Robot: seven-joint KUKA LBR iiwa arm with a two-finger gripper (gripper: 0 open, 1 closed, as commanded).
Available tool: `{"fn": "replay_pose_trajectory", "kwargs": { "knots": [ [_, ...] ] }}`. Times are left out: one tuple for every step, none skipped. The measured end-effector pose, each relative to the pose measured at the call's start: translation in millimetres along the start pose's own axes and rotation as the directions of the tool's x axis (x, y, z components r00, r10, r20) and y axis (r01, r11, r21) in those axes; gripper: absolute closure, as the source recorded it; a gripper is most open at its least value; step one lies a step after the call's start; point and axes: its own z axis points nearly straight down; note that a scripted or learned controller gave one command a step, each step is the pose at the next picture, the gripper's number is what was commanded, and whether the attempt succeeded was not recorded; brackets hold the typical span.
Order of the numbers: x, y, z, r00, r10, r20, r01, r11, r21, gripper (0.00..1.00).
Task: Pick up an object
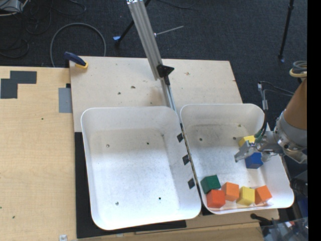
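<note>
Camera view: you see the end effector in the right bin.
End effector: pinching the blue cube.
Beside it: a yellow cube.

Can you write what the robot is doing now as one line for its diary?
gripper low in right bin | blue block and yellow block beside it | hold unclear

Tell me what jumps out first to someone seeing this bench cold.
The cluster of bright blocks along the near edge of the right bin draws the eye: a green block, two orange ones, and a yellow block in a row. Next comes the pincer reaching in from the right, down among a blue block and another yellow one at that bin's right side. The left bin sits beside it.
</note>
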Motion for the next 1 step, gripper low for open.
{"fn": "replay_pose_trajectory", "kwargs": {
  "knots": [
    [0.0,0.0,0.0,1.0,0.0,0.0,0.0,1.0,0.0,0.0]
  ]
}}
